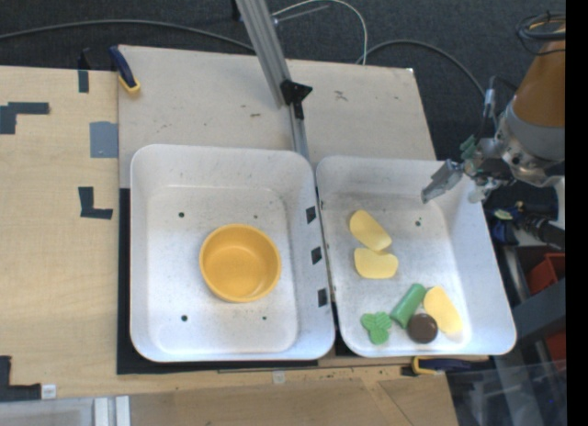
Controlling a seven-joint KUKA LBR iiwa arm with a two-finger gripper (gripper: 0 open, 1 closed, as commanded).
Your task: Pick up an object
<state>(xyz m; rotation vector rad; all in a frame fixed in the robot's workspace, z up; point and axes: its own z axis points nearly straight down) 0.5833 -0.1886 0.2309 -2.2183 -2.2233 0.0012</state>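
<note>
The gripper (pixel 445 180) waits over the right bin's (pixel 478 259) top edge, holding nothing I can tell, and must go down to a yellow piece (pixel 369 229).

Hand (pixel 443 179) hovers over right bin (pixel 478 231); yellow bowl (pixel 240 262) sits in left bin (pixel 156 231)

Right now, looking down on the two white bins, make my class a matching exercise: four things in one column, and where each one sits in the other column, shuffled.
Things:
1. yellow bowl
2. brown ball
3. green piece
4. gripper

Places:
A. over the right bin's far right corner
B. in the middle of the left bin
C. near edge of the right bin, left of the brown ball
D. near edge of the right bin, touching the yellow lump

Pairs: 1-B, 2-D, 3-C, 4-A
</note>
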